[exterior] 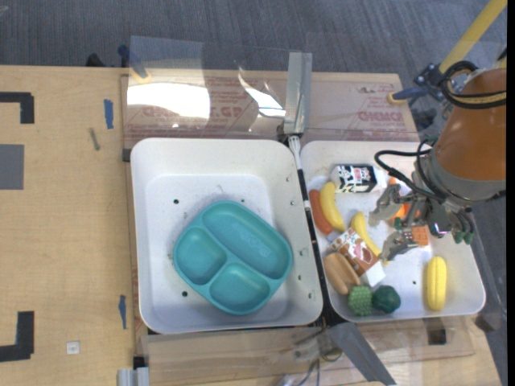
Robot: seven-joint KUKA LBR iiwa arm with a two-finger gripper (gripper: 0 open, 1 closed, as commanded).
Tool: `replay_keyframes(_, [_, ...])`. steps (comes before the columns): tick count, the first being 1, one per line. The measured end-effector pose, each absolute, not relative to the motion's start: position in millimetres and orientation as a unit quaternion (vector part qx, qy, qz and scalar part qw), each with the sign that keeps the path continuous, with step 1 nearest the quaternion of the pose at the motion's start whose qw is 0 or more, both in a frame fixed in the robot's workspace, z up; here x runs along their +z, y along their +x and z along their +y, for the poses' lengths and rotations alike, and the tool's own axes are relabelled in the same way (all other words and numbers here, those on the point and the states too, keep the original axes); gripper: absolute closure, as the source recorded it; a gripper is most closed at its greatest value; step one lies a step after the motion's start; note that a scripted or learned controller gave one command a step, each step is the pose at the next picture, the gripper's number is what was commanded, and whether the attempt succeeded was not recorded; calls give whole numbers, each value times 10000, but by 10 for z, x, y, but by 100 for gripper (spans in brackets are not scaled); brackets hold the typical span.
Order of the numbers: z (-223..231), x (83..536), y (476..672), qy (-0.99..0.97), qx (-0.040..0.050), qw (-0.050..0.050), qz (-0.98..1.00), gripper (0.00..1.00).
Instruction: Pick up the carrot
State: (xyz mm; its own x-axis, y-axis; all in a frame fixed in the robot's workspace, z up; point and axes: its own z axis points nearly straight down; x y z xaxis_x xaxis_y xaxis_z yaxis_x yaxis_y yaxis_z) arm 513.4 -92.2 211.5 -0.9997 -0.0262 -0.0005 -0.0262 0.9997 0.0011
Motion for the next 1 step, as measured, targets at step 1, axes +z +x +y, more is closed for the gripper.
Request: replay_keyframes(1, [-785, 3111, 5538, -215, -7, 81, 9997, 100])
